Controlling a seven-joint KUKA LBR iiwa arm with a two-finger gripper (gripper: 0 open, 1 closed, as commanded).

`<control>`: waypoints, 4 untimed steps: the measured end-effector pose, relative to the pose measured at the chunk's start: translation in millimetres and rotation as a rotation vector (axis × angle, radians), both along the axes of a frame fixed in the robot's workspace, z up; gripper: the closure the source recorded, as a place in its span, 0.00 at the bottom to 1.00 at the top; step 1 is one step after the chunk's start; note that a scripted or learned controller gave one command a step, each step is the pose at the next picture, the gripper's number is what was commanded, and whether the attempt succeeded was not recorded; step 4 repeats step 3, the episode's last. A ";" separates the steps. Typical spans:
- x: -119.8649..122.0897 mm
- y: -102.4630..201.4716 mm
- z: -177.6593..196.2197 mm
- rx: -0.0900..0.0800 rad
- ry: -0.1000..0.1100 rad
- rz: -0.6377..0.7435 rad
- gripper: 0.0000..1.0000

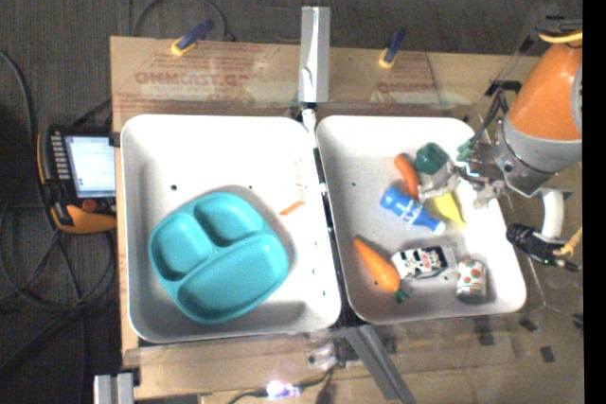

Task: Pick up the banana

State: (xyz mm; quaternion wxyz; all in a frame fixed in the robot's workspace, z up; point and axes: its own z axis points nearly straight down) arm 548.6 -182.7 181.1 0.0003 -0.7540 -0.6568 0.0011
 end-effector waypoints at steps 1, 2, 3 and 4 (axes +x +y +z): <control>45.5 -21.9 -88.6 0.002 0.000 0.137 0.00; 45.5 -20.9 -80.1 0.003 0.001 0.138 1.00; 36.7 -40.4 62.2 -0.001 -0.001 0.241 1.00; 36.7 -40.4 62.2 -0.001 -0.001 0.241 1.00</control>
